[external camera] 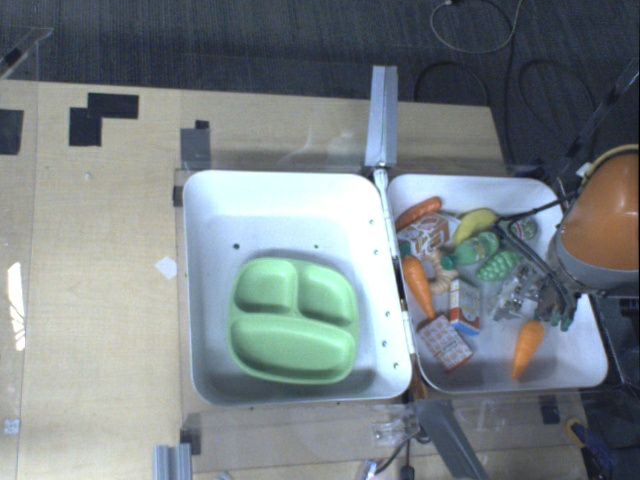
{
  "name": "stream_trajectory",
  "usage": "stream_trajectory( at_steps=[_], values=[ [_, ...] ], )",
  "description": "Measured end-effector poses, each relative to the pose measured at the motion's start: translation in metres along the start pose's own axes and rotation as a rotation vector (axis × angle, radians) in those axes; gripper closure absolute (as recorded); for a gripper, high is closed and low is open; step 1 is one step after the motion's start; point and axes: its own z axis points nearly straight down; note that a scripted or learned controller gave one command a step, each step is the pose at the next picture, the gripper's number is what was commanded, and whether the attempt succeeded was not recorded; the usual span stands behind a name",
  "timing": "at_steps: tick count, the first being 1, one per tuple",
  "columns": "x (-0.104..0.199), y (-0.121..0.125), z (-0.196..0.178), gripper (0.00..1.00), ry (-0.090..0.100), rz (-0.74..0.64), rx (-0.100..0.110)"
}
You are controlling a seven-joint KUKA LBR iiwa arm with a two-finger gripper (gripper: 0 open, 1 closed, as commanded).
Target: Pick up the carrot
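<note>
Lying on a pale wood bench (pixel 90 298), two white bins side by side, the left bin (pixel 200 268) holding a green tray (pixel 295 318). Hovering over the right bin (pixel 590 368), gripper (pixel 535 303) grasping nothing, finger spread impossible to tell. Resting just below it, a carrot (pixel 526 347), long axis steeply tilted, tip pointing down-left; lying well left by the bin wall, a second carrot (pixel 418 286).

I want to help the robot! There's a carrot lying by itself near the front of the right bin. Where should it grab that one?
Probably around the thick upper half of the carrot, coming straight down from above. It lies flat, tip toward the front wall, with bare floor on both long sides, so the fingers can straddle it crosswise. The gripper is just above it.
</note>
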Motion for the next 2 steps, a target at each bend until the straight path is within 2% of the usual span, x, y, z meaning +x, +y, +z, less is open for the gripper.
stream_trajectory(
  at_steps=[1,2],
  values=[
    [0.0,0.0,0.0,0.0,0.0,0.0,0.0],
    [-0.003,0.002,-0.012,1.0,-0.009,0.001,-0.003]
  ],
)
